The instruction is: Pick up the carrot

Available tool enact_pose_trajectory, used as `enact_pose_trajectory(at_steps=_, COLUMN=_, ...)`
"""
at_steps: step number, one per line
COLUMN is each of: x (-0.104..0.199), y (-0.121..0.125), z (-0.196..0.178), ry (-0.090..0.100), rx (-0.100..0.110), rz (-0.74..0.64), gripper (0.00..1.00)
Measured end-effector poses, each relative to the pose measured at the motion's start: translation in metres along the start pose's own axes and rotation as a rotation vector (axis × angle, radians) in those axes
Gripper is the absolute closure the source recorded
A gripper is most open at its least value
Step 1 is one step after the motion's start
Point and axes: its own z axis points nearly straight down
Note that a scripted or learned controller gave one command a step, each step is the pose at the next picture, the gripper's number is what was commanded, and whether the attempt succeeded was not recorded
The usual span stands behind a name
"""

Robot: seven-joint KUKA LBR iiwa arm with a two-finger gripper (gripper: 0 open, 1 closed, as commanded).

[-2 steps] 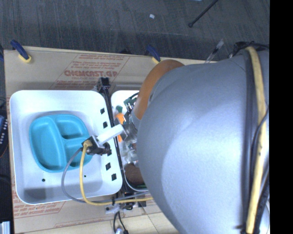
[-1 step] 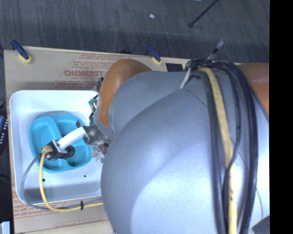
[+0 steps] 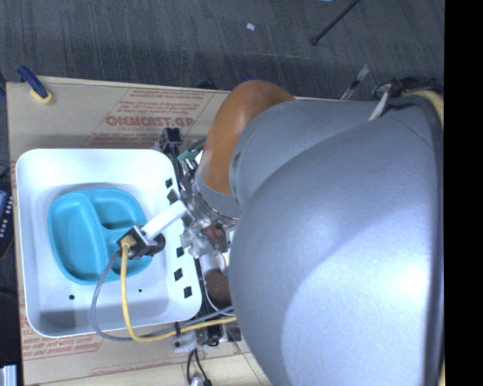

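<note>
- A big grey robot arm with an orange band [image 3: 339, 241] comes in from the right and hangs over the middle of the desk.
- The end effector [image 3: 205, 232] is low at the tip of the arm, just past the right wall of the left bin. It is tucked under the arm, so I cannot tell if it is spread or pressed together.
- I cannot tell where the carrot is.
- A small dark brown lump [image 3: 216, 286] peeks out at the edge of the arm, just right of the left bin. It is too hidden to say what it is.
- The shallow white plastic bin on the left [image 3: 30, 226] holds a light blue plastic tray with two parts [image 3: 83, 226]. The tray lies flat near the middle of the bin.
- The bin rests on a brown paper-covered desk with red letters [image 3: 143, 113].
- A small blue clip with a yellow tip [image 3: 34, 84] sits at the far left corner of the desk.
- A thin black stick [image 3: 336, 22] lies on the dark grey carpet floor [image 3: 113, 38], beyond the desk.
</note>
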Motion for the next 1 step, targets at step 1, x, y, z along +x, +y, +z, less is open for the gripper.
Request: enact_pose_trajectory(at_steps=1, x=-0.0035, y=-0.0083, z=0.0551, ry=-0.008, rx=0.002, rz=0.078, gripper=1.0)
